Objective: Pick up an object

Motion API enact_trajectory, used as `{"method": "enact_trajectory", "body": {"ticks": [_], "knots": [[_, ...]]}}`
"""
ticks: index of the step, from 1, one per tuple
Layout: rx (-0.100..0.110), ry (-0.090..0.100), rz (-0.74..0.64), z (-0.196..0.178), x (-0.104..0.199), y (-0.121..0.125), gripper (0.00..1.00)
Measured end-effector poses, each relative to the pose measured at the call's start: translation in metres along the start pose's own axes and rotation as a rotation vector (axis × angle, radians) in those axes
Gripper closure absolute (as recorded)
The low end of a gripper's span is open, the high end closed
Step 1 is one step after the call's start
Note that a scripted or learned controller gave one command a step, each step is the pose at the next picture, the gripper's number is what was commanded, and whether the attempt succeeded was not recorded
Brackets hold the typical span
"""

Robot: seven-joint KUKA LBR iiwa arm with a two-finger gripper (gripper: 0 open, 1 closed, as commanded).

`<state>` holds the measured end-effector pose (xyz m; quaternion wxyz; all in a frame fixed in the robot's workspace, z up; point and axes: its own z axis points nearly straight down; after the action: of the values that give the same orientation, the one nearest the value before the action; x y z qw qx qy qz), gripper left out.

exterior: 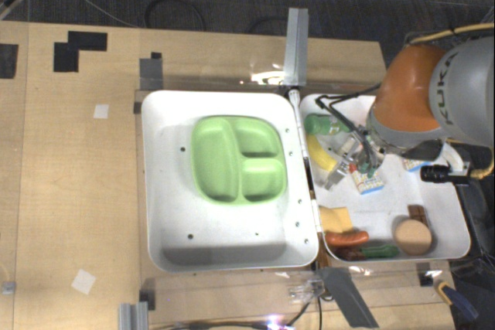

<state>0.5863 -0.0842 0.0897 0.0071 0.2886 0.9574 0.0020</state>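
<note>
So nearest the camera, along the front wall of the right bin (456, 247), a little row of stuff is being kept: a yellow wedge (335, 219), a red sausage-looking piece (349, 237), something green (380, 250) just beside it, and a round tan piece (412, 236) with a brown block (418, 212) touching its far side. These are probably being left there because the arm is being aimed further back. In the left bin (166, 243) a green divided tray (236, 158) is being held flat in the middle, well apart from the action. Further in, the gripper (346, 165) is being lowered at a slant into the far left part of the right bin, right by a yellow item (322, 158) and a green item (316, 124) against the dividing wall, with a small printed card (370, 182) just beside it. Whether anything is being grasped can't be told; too much is being hidden by the wrist. The likely target is being taken as that yellow item, not yet lifted.
</note>
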Motion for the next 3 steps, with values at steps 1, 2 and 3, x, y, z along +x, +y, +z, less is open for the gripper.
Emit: {"method": "enact_trajectory", "body": {"ticks": [1, 2, 3], "knots": [[0.001, -0.001, -0.085, 0.000, -0.003, 0.002, 0.00], [0.002, 0.001, -0.173, 0.001, -0.032, -0.004, 0.00], [0.000, -0.002, 0.006, -0.001, 0.003, -0.029, 0.00]]}}
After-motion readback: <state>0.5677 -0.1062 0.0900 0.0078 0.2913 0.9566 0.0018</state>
